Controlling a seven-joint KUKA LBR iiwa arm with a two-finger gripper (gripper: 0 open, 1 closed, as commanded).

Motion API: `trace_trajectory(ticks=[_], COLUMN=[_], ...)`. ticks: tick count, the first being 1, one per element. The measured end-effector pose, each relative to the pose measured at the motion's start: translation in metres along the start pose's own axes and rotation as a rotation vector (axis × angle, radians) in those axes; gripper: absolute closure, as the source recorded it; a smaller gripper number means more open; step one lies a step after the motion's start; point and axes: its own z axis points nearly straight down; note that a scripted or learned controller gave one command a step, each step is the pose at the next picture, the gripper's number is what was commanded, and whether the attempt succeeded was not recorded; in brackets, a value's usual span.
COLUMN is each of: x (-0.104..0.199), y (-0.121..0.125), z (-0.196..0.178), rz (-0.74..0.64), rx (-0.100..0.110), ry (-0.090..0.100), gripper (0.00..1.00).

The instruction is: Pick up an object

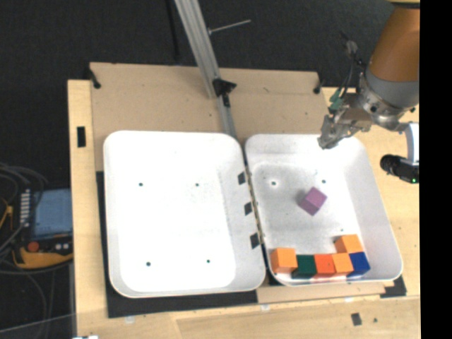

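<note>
Wooden surface (282,309) carries 2 white bins. Hand (330,138) hovers over right bin (378,196) rear rim; finger state: cannot tell, nothing visibly gripped. Purple cube (312,200) lies mid-bin, well apart. Coloured blocks (321,261) line front wall. Judgement: pick not yet done; descent, grasp, lift remain.

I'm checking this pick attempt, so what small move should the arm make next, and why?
Probably slide the gripper toward the near side of the right bin and lower it over the purple block. The gripper sits at the bin's far rim, and that block lies alone mid-bin, apart from the blocks crowded along the near wall.
</note>
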Motion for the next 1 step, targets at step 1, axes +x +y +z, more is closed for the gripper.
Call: trace_trajectory(ticks=[1], x=[0.0539], y=[-0.0104], z=[0.0148], rz=[-0.001], rx=[0.001], ry=[0.001], gripper=[1.00])
